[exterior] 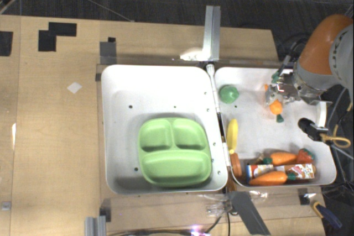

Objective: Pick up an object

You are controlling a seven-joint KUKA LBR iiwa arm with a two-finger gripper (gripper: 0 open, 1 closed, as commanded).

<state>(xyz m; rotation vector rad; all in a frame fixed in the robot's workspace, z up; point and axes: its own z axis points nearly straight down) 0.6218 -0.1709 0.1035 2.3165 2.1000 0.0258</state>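
My gripper (275,99) hangs over the back right part of the right bin (249,77), shut on a small orange carrot (275,109). The carrot's green end (280,117) points down toward the bin floor. A green ball (228,93) lies at the bin's back left, near the divider. Lengthwise beside the left wall lies a yellow banana (233,135). Along the front wall sit two larger carrots (282,158) (269,178) and a printed box (287,172).
The left bin (119,119) holds a green divided plate (175,151) toward its front. A metal post (212,30) stands behind the divider between the bins. The arm's grey and orange wrist (326,55) reaches over the right bin's right wall, with cables at the right.
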